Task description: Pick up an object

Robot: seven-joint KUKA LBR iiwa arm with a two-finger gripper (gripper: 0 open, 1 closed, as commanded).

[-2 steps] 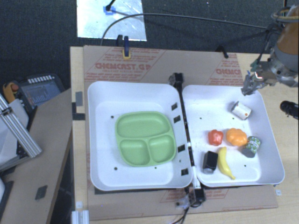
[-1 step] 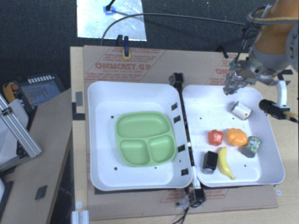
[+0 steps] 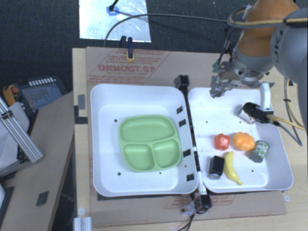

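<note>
Five loose things sit in the right bin [image 3: 211, 119], all clustered around the banana [image 3: 233, 168].

- Black block [image 3: 216, 166]: just left of the banana. Touching or a hair apart, I can't resolve which.
- Red fruit [image 3: 222, 141], maybe a tomato: just above the banana's upper end.
- Orange [image 3: 244, 141]: up and right of the banana, right beside the red fruit.
- Green-and-grey can [image 3: 260, 150]: right of the banana, lying tilted against the orange's lower right side.

The banana itself lies flat, with its long axis running down toward the bin's near edge.

My gripper [image 3: 217, 89] hangs well above the banana in the frame, over bare white floor in the far-left part of that same bin. It is well apart from all five things. Open or closed I cannot tell, since it's too small and blurred at this angle. I see none of the five things in it, and each one lies on the bin floor.

Far left of the banana, the left bin [image 3: 98, 129] holds one green three-section plate [image 3: 148, 142], flat and roughly in the bin's middle.
</note>
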